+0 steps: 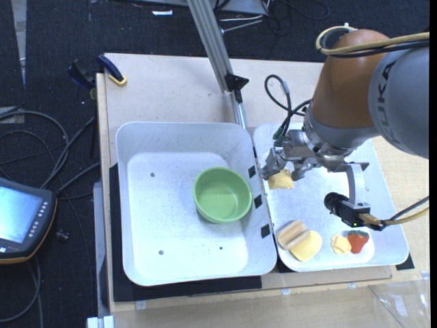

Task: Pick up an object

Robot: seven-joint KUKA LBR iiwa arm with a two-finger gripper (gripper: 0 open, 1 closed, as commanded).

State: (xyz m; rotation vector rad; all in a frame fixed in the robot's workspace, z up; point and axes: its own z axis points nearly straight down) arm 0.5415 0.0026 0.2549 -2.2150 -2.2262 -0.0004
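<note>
Over the right-hand bin, near its left wall, the gripper is seen reaching down from the grey arm, whose orange band fills the upper right of the camera view. A small pale yellow object is seen just at the fingertips; whether it is pinched between them or merely lies beneath them cannot be told, nor can it be told whether the fingers are spread or pressed together. Nearer in the same bin, a tan and yellow bread-like piece is laid, and to its right a small yellow piece is set touching a red strawberry-like piece. A black fitting with a cable is seen above these, between them and the gripper. In the left-hand bin, a green bowl is placed upright toward the right side, well apart from the gripper. Both bins are carried side by side on the pale worktop, across whose far part a slanted metal bar is run. At the far left, off the worktop, a hand-held screen is seen.
</note>
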